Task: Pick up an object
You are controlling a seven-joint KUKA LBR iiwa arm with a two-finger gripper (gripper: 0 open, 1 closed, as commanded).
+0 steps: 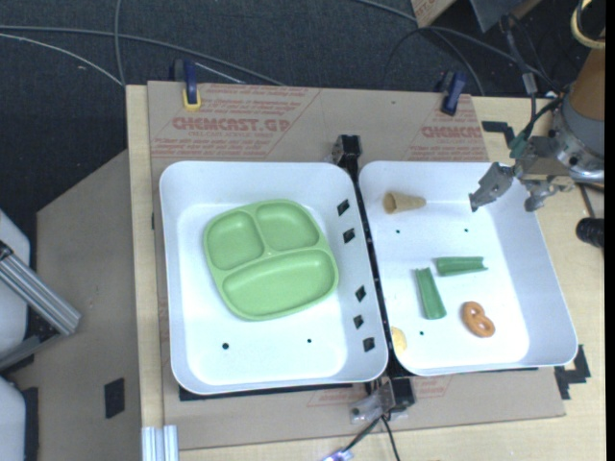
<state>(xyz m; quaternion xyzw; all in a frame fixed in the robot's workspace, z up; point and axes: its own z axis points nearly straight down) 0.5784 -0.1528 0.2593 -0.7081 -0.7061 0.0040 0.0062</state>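
You had a single fixed camera mounted above the bench [288,104], and it looked down at a slant rather than straight overhead. It sat far enough back that both white bins fit whole in your view: the left bin [183,286] and the right bin [538,257] lay side by side across the middle. The far edge of the bench ran along the upper part of your picture and the near edge along the bottom. Dark floor [240,17] showed beyond the far edge. The arm [577,133] came into your view from the right.
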